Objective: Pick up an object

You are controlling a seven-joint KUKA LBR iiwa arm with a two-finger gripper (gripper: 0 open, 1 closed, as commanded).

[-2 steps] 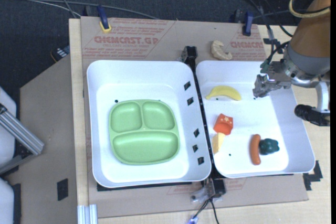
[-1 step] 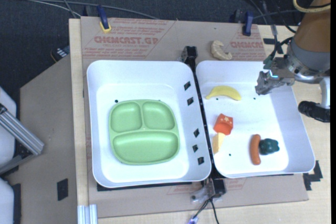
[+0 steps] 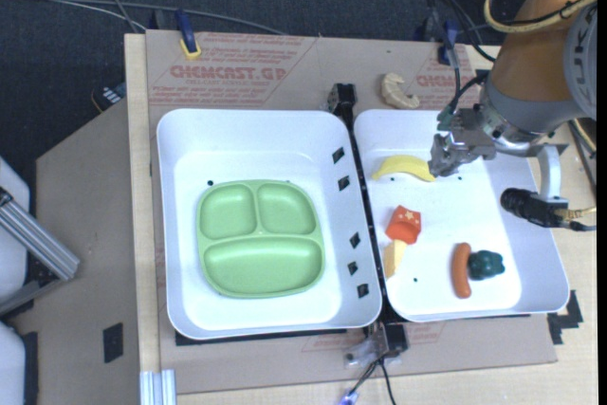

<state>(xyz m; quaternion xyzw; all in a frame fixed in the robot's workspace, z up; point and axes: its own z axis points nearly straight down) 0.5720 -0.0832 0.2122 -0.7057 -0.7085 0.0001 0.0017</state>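
Nearest the camera in the right shallow white bin, a small dark-green object, too blurred to identify, touches an orange-red sausage-shaped piece. To their left a pale yellow stick lies just below a red block. The left shallow white bin holds a light-green plastic tray with three compartments. Farther back, the claw hangs just beside the right end of a yellow plastic banana; whether it is released or clenched I cannot tell. A beige curved item rests on the table beyond.

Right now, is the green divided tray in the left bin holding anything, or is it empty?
Empty. The green divided tray lies flat in the left bin, and all three compartments show only bare green surface.
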